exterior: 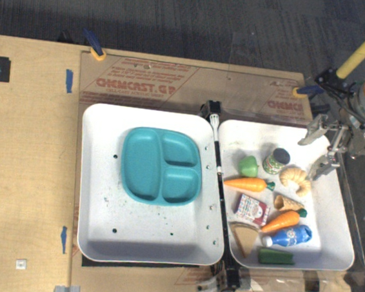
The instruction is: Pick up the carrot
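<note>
Two orange carrots lie in the right bin (344,246). One carrot (246,183) rests flat near the bin's left side, its green tip pointing right. The other carrot (283,219) lies tilted lower down, just above a blue bottle (287,237). My gripper (314,156) hangs over the bin's upper right corner, above and to the right of both carrots. It is open and nothing sits between its fingers (311,133).
Also in the right bin are a green pepper (248,164), a small jar (275,161), a bread roll (294,178), a cone (289,202), a pink box (252,209) and a green cucumber (275,256). The left bin (97,185) holds a teal divided plate (162,166).
</note>
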`<state>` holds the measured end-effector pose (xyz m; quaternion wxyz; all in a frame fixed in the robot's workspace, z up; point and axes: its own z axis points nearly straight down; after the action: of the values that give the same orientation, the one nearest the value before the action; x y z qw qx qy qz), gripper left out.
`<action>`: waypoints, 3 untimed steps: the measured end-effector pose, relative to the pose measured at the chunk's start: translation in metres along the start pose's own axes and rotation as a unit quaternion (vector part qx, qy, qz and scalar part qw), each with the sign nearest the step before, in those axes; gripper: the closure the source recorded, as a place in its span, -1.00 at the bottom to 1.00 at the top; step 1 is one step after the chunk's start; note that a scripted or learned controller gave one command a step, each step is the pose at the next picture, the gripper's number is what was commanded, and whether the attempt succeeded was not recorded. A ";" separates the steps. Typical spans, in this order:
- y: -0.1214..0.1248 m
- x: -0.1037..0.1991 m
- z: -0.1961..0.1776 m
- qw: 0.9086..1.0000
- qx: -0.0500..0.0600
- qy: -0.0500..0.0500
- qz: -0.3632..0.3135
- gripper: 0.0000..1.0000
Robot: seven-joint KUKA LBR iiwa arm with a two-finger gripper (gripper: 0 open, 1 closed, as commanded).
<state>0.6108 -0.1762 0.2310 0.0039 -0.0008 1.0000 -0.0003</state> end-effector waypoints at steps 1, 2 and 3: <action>0.008 0.024 0.098 1.000 0.001 -0.002 -0.009 -1.00; 0.025 0.073 0.128 0.999 0.000 -0.003 -0.041 -1.00; 0.045 0.116 0.139 1.000 0.002 -0.006 -0.006 -1.00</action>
<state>0.4960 -0.1315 0.0910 0.0095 -0.0071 0.9999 -0.0021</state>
